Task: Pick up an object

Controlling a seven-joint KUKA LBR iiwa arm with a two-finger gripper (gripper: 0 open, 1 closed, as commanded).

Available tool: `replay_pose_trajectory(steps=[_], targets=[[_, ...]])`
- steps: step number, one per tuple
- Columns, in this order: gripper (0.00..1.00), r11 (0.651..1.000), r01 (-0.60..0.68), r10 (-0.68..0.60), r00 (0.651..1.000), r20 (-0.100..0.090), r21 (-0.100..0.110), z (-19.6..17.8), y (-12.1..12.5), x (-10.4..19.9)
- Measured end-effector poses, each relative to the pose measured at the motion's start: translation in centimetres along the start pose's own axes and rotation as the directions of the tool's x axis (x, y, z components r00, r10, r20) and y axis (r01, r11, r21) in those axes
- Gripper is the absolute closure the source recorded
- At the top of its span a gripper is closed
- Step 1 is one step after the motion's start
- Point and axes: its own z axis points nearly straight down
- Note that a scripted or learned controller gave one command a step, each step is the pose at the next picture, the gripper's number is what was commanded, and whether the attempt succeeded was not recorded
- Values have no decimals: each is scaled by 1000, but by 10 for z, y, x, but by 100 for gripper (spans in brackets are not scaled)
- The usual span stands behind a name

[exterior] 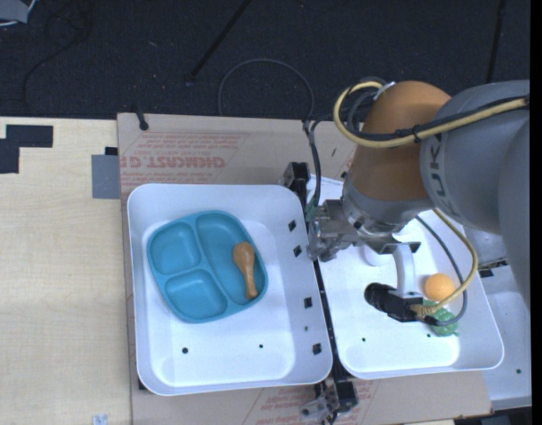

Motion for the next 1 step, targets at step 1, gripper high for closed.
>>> replay_pose_trajectory(steps=[1], targets=[[100,1000,1,-1,1000,0,-1,-15,-22,45]])
